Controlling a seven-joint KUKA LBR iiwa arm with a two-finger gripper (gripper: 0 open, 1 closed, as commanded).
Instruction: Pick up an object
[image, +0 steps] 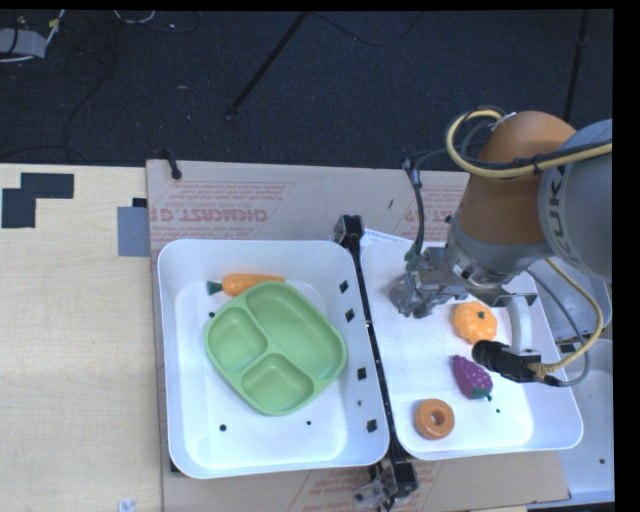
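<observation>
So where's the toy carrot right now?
The toy carrot lies in the left bin, by its far wall, tucked just behind the green divided plate.

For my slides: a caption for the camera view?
Claw low in right bin beside pumpkin, grapes, donut; left bin holds green tray, carrot.

Dark carpeted floor (250, 90) fills the top of the view, crossed by thin cables (265, 62). Light wood desk (70, 350) at left carries black and grey square markings (130, 230). A cardboard sheet (250, 205) with red printed lettering lies on the desk.
</observation>
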